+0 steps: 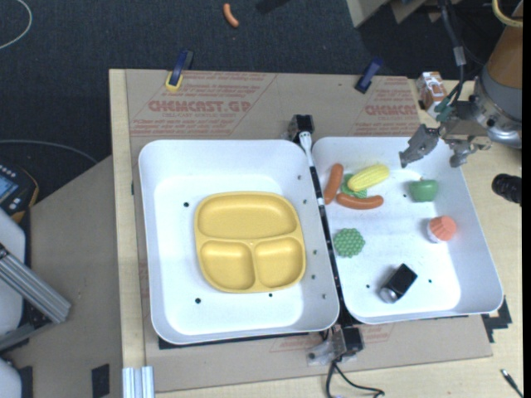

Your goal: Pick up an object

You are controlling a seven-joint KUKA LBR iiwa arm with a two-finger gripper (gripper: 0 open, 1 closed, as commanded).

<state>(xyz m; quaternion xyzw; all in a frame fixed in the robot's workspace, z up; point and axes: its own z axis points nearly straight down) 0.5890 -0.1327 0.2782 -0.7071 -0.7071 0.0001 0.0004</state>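
Both white bins (166, 222) look like smooth plastic with a faint sheen. The yellow divided tray (249, 240) is smooth, slightly glossy plastic. The toy foods look plastic too: the corn cob (367, 177) ridged, the green round piece (348, 242) bumpy, the sausages (358, 201) smooth. The bench sheet (207, 106) resembles matt brown cardboard with red print. The gripper (436, 149) appears to be dull grey metal.

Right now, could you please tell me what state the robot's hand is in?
Hand: open, holding nothing, hovering above the green toy in the right bin.
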